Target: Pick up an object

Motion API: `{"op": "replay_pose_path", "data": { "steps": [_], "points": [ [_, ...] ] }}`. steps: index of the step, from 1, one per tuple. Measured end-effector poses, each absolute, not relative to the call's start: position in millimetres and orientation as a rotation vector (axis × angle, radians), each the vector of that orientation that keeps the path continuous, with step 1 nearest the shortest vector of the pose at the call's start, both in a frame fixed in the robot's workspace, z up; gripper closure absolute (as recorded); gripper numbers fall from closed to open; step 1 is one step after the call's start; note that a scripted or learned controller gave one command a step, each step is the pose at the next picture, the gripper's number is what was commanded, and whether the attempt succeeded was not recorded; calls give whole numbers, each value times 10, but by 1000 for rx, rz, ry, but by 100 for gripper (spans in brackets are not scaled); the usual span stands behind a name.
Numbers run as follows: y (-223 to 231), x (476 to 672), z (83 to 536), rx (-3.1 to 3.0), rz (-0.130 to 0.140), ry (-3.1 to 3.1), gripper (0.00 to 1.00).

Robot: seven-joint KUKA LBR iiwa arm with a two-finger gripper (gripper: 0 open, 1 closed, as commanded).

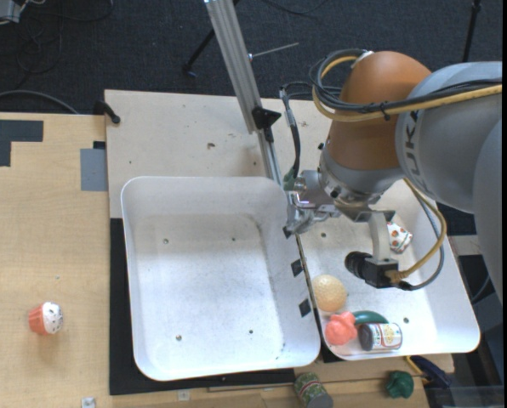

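My gripper (311, 204) hangs under the grey and orange wrist, over the far left part of the right bin (445, 317), close to the wall shared with the left bin (211, 287). Nearer the front of the right bin lie a tan ball (329, 291), a pink soft thing (340, 329), a small jar with a dark lid (379, 337) and a green piece (371, 316) behind the jar. A white item with red spots (397, 237) lies beside the arm, partly hidden by it. Nothing shows in the gripper's grasp.
A slanted aluminium post (236, 62) rises behind the bins, close to the wrist. On the wooden table at the left sits a small orange and white toy (46, 319). Two green things (310, 388) (398, 384) lie in front of the bins.
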State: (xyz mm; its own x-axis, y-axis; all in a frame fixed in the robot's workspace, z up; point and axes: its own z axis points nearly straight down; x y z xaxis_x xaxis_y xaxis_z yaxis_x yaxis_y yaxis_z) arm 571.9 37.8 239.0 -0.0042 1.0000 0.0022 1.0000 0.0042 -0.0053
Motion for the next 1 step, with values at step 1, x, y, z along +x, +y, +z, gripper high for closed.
{"op": "replay_pose_path", "data": {
  "steps": [1],
  "points": [
    [826,5462,2269,-2212,7,-2222,100]
  ]
}}
